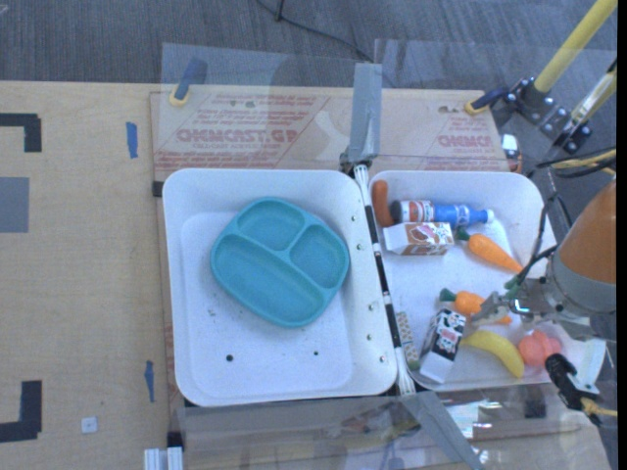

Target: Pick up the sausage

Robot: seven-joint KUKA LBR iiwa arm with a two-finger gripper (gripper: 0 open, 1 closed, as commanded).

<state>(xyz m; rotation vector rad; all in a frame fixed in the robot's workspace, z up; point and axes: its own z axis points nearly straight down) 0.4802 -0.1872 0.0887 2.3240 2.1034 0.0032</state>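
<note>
The sausage (380, 204) is a short reddish-brown piece lying against the left wall of the right bin (529, 192), near its far corner. My gripper (511, 304) hangs low over the near right part of that bin, just right of a small orange carrot (468, 303). It is well apart from the sausage, which lies to its far left. Nothing shows between gripper and sausage except other toy foods.
The right bin also holds a blue-capped bottle (438, 211), a small carton (418, 238), a longer carrot (493, 253), a cow-patterned carton (446, 336), a banana (497, 352) and a peach (537, 349). A teal divided plate (279, 260) lies in the left bin (196, 360).
</note>
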